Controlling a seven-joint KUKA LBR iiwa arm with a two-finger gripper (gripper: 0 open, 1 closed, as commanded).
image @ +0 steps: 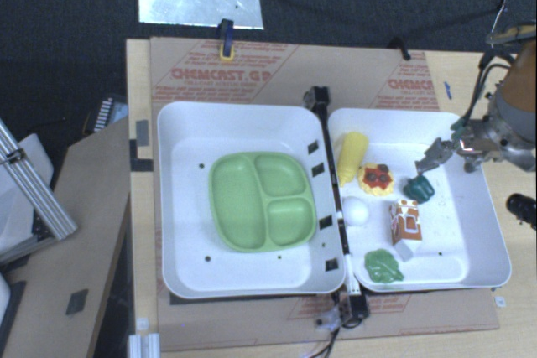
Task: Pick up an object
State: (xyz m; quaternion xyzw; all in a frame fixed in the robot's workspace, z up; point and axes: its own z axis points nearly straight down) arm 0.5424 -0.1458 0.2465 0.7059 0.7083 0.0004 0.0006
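Observation:
The right bin point(478, 214) holds several small toys: a yellow corn-like piece point(351, 155), a red and yellow pizza-like piece point(377, 179), a white egg point(356, 212), a teal object point(419, 188), an orange and white carton point(405, 222) and a green leafy piece point(383, 266). My gripper point(425, 165) reaches in from the right and hangs just above and right of the teal object, its tip close to it. I cannot make out any contact between them.
In the left bin point(180, 180) lies a green divided plate point(260, 201). A black divider with clips point(327, 180) runs between the bins. The arm's wrist and cables point(503, 121) sit over the right bin's far right rim.

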